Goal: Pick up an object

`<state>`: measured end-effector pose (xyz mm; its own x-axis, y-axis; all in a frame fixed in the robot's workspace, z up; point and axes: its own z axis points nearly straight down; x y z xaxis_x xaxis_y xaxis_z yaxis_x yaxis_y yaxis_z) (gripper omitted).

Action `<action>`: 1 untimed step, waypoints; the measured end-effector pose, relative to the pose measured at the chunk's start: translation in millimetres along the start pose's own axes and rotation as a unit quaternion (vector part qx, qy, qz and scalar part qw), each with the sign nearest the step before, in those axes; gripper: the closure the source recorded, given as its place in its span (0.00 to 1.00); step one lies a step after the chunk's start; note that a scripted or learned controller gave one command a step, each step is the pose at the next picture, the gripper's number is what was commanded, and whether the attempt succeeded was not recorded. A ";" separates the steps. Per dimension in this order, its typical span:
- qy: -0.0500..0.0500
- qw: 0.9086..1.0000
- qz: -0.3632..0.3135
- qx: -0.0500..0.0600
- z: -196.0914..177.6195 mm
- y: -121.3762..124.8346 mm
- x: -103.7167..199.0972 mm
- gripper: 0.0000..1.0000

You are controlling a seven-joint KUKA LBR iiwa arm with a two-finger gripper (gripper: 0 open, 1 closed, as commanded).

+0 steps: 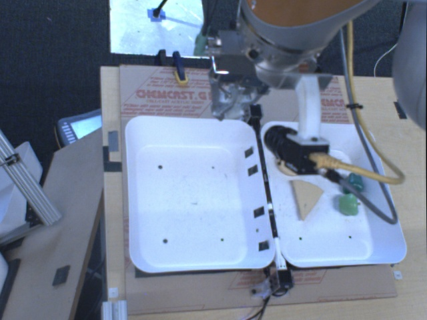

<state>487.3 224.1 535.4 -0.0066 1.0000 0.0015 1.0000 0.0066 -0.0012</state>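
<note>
From my remote seat I see the arm [300,12] reaching in from the right, its orange band high in the view and its wrist hanging over the far edge of the bins. The gripper [230,102] sits at the far rim of the left bin [193,192], close to the divide between the two bins; I cannot tell its state or whether it has hold of anything, since the metal parts there blur together. In the right bin [333,245] lies a tan wedge-shaped piece [305,197] near the middle, and a small green object [348,204] just to its right, the two apart from each other. A black cylindrical unit [293,149] on a white bracket hangs over the far part of that bin, with a yellow cable [360,172] running off it to the right. Both objects are well apart from the gripper.
</note>
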 end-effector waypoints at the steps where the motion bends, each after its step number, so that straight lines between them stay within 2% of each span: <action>1: -0.001 1.000 0.000 -0.001 22.7 -0.9 10.2 1.00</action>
<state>486.2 234.3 512.7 -0.0059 1.0000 0.0003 1.0000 0.0059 0.0001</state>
